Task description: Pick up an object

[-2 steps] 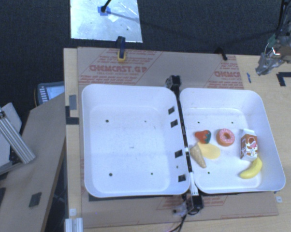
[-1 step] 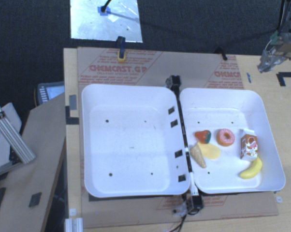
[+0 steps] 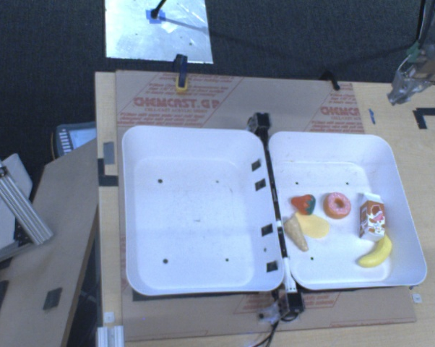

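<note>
- We log the pick as not yet begun: the gripper [image 3: 412, 85] sits at about 2 o'clock in the camera view, off beyond the far right corner of the right bin [image 3: 333, 154], touching nothing.
- Claw state: we cannot tell, as the tip is too small and blurred. Nothing is seen in it.
- Candidates all lie in the right bin, toward 4 o'clock: a doughnut [image 3: 338, 205], a small carton [image 3: 372, 218] upright just at its 3 o'clock, a banana [image 3: 376, 253] near the front wall, a red-and-green piece [image 3: 303, 204], and a cone [image 3: 296, 233] touching a yellow disc [image 3: 316, 227].
- Left bin [image 3: 192, 139] holds no candidates.
- Our judgement: the next move calls for travel toward 7 o'clock over the right bin, then descent on one item; the doughnut or banana stands clearest of neighbours.
</note>
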